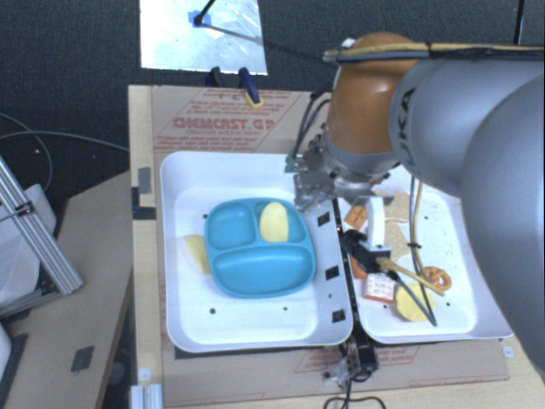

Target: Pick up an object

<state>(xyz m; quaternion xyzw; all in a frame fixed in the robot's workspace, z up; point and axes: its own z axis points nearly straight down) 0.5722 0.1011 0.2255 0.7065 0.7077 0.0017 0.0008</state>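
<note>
Step looks like approach, pre-grasp: nothing is visibly held, so the pick is not yet done by my read. Left to right: the left bin (pixel 183 313) holds a blue divided plate (pixel 255 258) lying flat, with a pale yellow egg-shaped piece (pixel 273 222) sitting in its upper right compartment, and a yellow wedge (pixel 197 252) on the bin floor touching the plate's left edge. The gripper (pixel 317 186) hangs over the divider between the bins, near the plate's upper right corner; whether it's apart or together I cannot tell, the wrist and cabling block it. The right bin (pixel 451 313) has a clutter of small things: an orange block (pixel 356 217), a red and white packet (pixel 380 289), a pretzel (pixel 435 277), a yellow piece (pixel 411 306), a dark utensil (pixel 417 296) lying across them. Nearest candidates are the egg piece or the orange block; next move needs a lateral commit to one bin, then a straight descent clear of the divider. Surface: bins sit on printed cardboard (pixel 221 122) over a wooden bench (pixel 94 254); dark carpet beyond, a foil-like sheet (pixel 200 24) at the back, aluminium framing (pixel 34 237) at left.
</note>
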